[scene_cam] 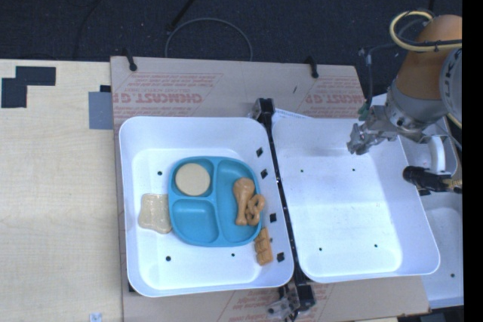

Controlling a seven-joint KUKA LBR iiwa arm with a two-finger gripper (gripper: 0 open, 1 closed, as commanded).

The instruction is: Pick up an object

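A blue divided tray lies in the left bin. On it rest a round tan disc and a tan pretzel-like piece. A pale bread-shaped piece lies against the tray's left edge. A small brown chunk lies at the tray's lower right corner. My gripper hangs over the upper right part of the right bin, far from all of these objects. Nothing shows between its fingers.
A black hinge strip divides the two bins. Cardboard lies under both bins on the wooden bench. Cables run behind the arm at the right edge.
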